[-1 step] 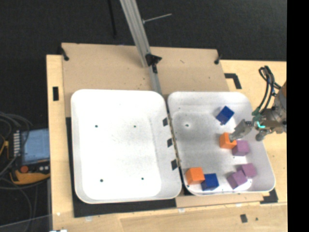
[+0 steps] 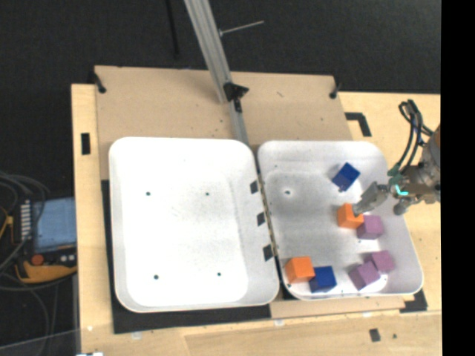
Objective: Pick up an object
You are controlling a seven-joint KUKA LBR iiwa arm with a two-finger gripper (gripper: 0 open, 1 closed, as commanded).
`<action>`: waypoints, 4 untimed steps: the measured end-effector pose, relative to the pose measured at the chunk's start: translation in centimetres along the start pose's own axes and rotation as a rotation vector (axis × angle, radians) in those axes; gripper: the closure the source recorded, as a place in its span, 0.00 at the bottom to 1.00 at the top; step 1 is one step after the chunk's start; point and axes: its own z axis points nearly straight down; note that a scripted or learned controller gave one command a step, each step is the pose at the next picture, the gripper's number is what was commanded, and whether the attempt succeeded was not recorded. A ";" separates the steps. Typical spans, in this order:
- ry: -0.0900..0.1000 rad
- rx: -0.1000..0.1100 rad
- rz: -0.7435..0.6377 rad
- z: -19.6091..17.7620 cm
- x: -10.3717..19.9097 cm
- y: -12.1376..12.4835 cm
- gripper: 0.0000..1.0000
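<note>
The fingers [image 2: 364, 206] reach in from the right edge of the frame and end just at the upper right of an orange block [image 2: 347, 216] in the right bin [image 2: 312, 158]; at this size I cannot tell whether they are spread or pressed together, or whether they touch the block. A purple block [image 2: 370, 227] lies against the orange block's lower right side, directly under the arm's line of approach. That crowding looks like the main risk: a finger coming down could land on the purple block or wedge between the two, pushing one aside and closing on nothing. The orange block looks roughly cubic, so it has no clear long axis; its faces sit slightly skewed to the bin walls, which may leave the fingers misaligned. Farther out, a blue block [image 2: 345, 176] sits toward the upper part of the bin, an orange block [image 2: 300, 268] and blue block [image 2: 323, 278] touch at the bottom, and two purple blocks [image 2: 372, 268] lie at lower right. The left bin [image 2: 119, 199] sits alongside on the counter [image 2: 185, 95].
</note>
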 end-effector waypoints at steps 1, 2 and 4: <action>-0.001 0.008 0.003 6.1 -0.2 0.5 0.00; -0.001 0.007 0.005 10.5 0.1 0.9 0.00; 0.000 -0.003 0.012 14.5 0.1 2.1 1.00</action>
